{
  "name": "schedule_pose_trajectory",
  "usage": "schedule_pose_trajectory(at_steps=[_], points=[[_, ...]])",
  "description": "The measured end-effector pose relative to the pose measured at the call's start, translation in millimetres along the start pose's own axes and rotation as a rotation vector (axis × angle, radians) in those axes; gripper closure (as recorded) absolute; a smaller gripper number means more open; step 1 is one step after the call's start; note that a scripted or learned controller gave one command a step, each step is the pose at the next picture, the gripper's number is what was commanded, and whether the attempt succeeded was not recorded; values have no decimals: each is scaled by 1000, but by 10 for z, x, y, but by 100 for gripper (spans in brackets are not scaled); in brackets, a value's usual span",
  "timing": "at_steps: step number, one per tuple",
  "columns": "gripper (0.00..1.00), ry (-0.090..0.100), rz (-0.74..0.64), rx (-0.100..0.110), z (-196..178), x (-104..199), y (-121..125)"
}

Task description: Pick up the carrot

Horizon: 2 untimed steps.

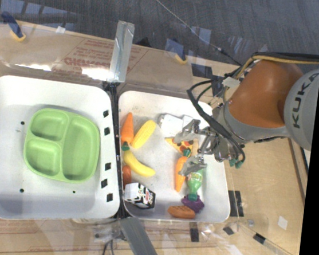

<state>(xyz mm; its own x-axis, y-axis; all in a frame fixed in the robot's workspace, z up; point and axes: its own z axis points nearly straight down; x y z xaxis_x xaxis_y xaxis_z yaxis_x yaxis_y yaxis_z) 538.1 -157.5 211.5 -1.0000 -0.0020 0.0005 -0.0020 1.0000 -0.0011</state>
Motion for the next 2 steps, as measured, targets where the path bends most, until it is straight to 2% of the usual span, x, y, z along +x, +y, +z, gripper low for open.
schedule_pose_trajectory(at_steps=[1, 2], points=[[0, -2, 58, 0, 1183, 57, -281], [100, -5, 47, 0, 1068, 33, -251]])
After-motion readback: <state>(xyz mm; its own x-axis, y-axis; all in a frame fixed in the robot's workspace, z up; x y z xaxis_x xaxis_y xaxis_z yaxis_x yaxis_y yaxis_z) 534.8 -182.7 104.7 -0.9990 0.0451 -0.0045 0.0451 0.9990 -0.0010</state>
